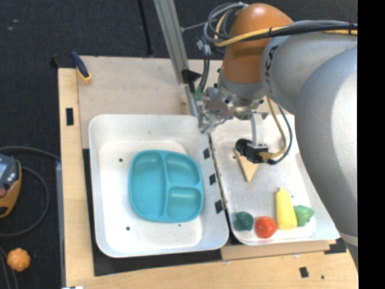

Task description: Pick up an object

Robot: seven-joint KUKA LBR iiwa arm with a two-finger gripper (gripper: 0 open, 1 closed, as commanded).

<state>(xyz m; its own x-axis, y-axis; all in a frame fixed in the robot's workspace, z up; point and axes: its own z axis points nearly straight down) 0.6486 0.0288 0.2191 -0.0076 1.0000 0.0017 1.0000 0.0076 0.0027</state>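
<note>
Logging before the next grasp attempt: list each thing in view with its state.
Blue plate: flat, face up, in the left bin.
Tan wedge: flat in the right bin.
Yellow piece: lying at the right bin's near edge, beside the light green piece.
Red ball: resting at that near edge.
Dark green piece: beside it, same edge.
Gripper: poised over the bins' far shared edge.

We take this for a robotics lab. A grey robot arm [319, 71] at right reaches over a pale plywood bench [132, 89], beside a silver aluminium extrusion post [171, 35].
</note>
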